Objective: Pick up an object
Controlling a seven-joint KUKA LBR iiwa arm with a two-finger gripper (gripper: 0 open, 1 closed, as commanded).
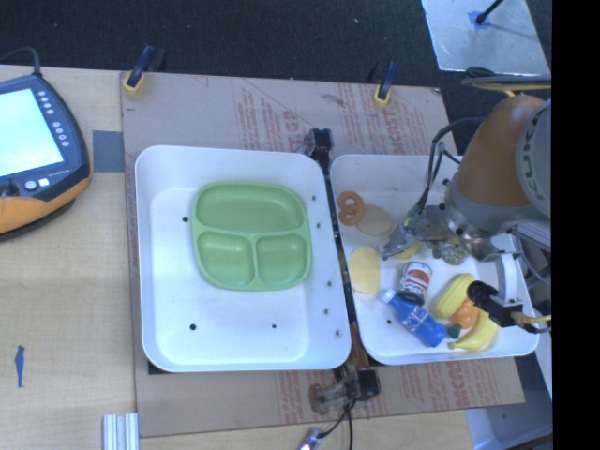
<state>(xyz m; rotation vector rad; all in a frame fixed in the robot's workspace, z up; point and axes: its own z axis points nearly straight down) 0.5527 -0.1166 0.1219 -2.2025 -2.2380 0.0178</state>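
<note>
wooden bench (66, 298) under a cardboard sheet (262, 111), two white bins (155, 251) on it, dark floor (234, 17) behind. gripper (412, 237) low in right bin (398, 350); finger state unreadable.

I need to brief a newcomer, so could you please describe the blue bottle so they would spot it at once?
Look in the right bin, near its front edge. The blue bottle lies on its side between a small red-labelled can and a banana; it is the only blue thing there.

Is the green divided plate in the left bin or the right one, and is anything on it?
Left bin. The green divided plate lies flat there, right side up, its three compartments bare.
</note>
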